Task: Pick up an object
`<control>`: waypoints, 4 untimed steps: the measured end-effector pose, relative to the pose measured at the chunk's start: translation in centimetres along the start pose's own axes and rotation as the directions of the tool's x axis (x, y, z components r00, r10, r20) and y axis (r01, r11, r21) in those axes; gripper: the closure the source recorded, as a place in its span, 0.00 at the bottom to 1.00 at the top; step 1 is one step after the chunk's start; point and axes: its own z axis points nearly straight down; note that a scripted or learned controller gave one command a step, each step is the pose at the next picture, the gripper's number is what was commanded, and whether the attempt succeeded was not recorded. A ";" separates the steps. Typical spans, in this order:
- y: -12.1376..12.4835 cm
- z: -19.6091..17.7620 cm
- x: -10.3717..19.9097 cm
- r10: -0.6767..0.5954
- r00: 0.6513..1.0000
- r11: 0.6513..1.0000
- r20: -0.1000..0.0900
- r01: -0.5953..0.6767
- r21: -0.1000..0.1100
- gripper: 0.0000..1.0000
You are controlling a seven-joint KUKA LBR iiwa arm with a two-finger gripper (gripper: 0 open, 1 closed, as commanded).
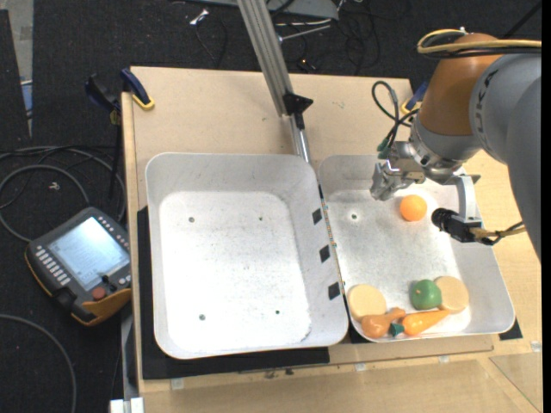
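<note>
**Just beside the orange ball, over the right bin**

Clearly poised above the far part of the right bin [495,304], reaching in from the right: gripper [383,181], grey, below the orange band of the arm [482,84]. Whether clenched or released, cannot tell from this slant; nothing seen held.

Just right of the gripper and slightly nearer the camera, on the bin floor: orange ball [412,207]. Round, so no long axis and no pointing direction to read. Close to the gripper, but cannot tell whether touching.

Well apart from the ball, clustered at the near edge of the same bin: green round piece [424,294] between two pale discs [367,299]. Below these, a carrot-shaped piece [424,321], lying flat, long axis roughly left to right, right end raised slightly toward the far side. Touching its left end, a small orange lump [375,324].

Alongside on the counter [215,110], the left bin [159,231]. Off the counter to the left, a handheld control pendant [82,265] on the floor.
</note>
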 end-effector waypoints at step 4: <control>-0.2 -7.2 12.6 -0.010 1.000 1.000 -0.004 0.010 0.006 1.00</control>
